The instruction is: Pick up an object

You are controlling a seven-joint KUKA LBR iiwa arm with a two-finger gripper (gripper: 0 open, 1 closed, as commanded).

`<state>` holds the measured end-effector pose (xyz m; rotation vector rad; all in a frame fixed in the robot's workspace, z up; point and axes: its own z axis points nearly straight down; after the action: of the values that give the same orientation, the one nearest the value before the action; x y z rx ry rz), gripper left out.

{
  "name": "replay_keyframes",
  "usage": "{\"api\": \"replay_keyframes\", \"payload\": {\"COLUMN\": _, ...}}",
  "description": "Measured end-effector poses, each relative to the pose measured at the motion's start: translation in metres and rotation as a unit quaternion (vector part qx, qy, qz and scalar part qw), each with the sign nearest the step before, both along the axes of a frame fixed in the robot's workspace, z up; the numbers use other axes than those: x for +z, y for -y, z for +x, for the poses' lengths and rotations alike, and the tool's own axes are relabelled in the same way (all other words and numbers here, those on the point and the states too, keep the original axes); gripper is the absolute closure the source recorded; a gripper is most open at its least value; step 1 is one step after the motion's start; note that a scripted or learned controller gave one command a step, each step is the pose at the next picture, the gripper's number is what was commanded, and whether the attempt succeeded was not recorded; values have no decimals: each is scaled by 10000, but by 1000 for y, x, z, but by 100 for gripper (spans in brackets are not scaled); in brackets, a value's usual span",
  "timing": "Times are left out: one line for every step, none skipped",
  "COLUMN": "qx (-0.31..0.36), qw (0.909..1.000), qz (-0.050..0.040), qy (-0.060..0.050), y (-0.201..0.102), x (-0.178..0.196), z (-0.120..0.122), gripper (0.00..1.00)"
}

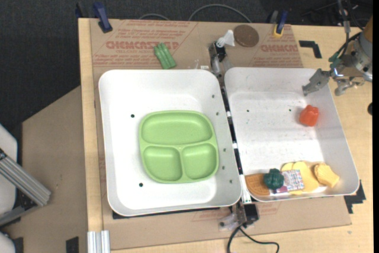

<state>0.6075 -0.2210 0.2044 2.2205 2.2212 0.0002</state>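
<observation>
Gripper (327, 82) above right bin's (260, 127) far corner, orange object (308, 116) near

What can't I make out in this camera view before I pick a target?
- Gripper: small and blurred at the right bin's far corner; the arm is cut off by the right edge.
- Pile at the bin's near edge: the green object overlaps the packet and brown piece; too small to identify.
- Orange object: shape blurred.
</observation>
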Motion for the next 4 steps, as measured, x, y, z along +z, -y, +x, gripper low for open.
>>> {"api": "replay_keyframes", "payload": {"qx": 21, "qw": 10000, "qz": 64, "qy": -22, "y": -3, "x": -124, "z": 12, "gripper": 0}}
{"api": "replay_keyframes", "payload": {"qx": 9, "qw": 10000, "qz": 42, "qy": -12, "y": -1, "x": -119, "z": -37, "gripper": 0}}
{"api": "replay_keyframes", "payload": {"qx": 5, "qw": 10000, "qz": 2, "qy": 5, "y": 2, "x": -109, "z": -36, "gripper": 100}}
{"api": "replay_keyframes", "payload": {"qx": 30, "qw": 10000, "qz": 21, "qy": 0, "y": -61, "x": -82, "z": -35, "gripper": 100}}
